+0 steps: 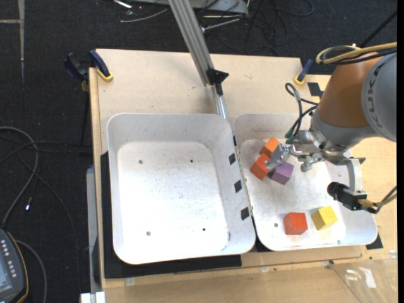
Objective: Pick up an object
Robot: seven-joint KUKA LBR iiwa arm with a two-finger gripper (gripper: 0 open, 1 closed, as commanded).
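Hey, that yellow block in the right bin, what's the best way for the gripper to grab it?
Take the yellow block from straight above, closing on two opposite flat sides. It sits a little turned, so rotate the gripper to match its faces. Probably best to use the pair of sides that keeps the fingers away from the red block just beside it and the bin wall.

No text, label, brand or number could be read on the bench (158, 84), the bins (170, 131) or the arm (353, 100).
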